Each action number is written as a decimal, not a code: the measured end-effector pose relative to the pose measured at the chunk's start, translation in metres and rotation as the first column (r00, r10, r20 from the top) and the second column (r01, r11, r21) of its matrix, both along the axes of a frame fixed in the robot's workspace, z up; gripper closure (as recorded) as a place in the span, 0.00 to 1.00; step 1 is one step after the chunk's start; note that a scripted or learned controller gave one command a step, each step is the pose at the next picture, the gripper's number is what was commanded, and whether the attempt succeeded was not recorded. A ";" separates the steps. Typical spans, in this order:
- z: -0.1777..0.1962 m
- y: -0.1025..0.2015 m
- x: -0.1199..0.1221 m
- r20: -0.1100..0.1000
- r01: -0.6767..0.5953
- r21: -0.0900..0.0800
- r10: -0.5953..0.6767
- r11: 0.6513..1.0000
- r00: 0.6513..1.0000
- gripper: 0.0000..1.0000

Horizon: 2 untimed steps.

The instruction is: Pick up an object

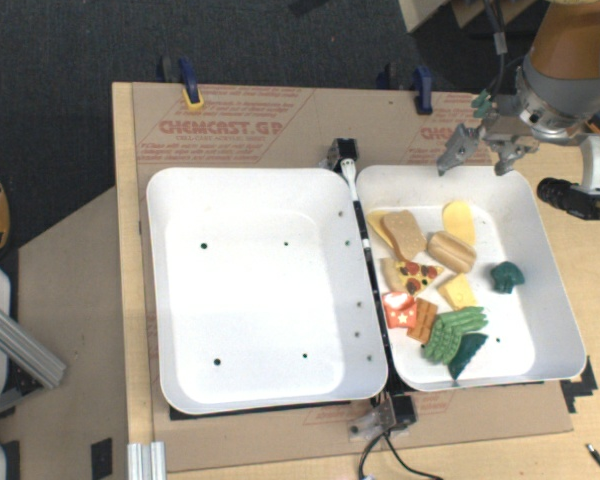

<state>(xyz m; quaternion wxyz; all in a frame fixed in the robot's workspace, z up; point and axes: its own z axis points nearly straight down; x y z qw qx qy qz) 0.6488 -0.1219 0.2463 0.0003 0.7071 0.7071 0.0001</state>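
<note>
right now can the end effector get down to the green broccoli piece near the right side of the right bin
Probably yes. The end effector hangs open above the right bin's far rim, and the broccoli piece lies alone on bare floor, apart from the food pile.

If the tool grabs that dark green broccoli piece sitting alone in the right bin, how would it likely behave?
The broccoli piece looks like moulded toy food: probably light and stiff. Its lumpy, rounded top may slip between fingers. Standing apart from the pile, it would likely slide freely if nudged.

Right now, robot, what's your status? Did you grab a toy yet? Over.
Gripper open, above right bin's far rim, holding nothing. Toy food pile in that bin, untouched. Nothing blocking the drop.
</note>
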 end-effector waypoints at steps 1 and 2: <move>0.011 0.000 0.001 0.004 -0.001 -0.001 0.001 1.000 1.000 1.00; 0.000 0.054 0.019 0.003 -0.005 0.001 0.005 1.000 1.000 1.00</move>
